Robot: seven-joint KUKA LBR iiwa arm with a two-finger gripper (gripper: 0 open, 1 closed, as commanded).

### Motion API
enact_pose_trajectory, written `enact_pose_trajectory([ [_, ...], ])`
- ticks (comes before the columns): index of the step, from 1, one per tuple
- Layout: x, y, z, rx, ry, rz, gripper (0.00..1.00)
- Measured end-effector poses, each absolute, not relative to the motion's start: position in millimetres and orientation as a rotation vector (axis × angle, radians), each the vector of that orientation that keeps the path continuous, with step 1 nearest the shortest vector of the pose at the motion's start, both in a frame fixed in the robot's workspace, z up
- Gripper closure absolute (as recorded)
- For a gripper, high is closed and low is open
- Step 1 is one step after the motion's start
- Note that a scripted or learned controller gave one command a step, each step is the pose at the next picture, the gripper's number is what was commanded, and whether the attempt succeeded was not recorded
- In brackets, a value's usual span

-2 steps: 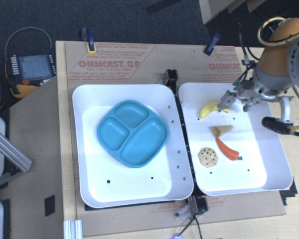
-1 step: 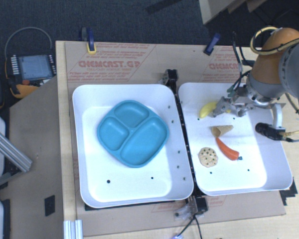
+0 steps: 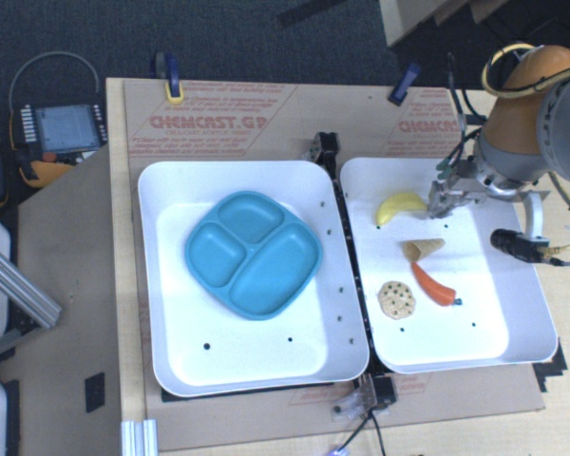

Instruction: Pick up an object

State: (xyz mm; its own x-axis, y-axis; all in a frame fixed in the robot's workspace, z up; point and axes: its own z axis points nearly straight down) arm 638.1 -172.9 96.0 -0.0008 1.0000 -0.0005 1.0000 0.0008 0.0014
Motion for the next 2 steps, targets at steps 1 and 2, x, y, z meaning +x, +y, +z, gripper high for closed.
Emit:
enact_pose_trajectory([
  [1, 647.5, -170, 144, 2.215, 2.218, 0.006, 1.00],
  [2, 658.2, -173, 193, 2.215, 2.217, 0.006, 1.00],
])
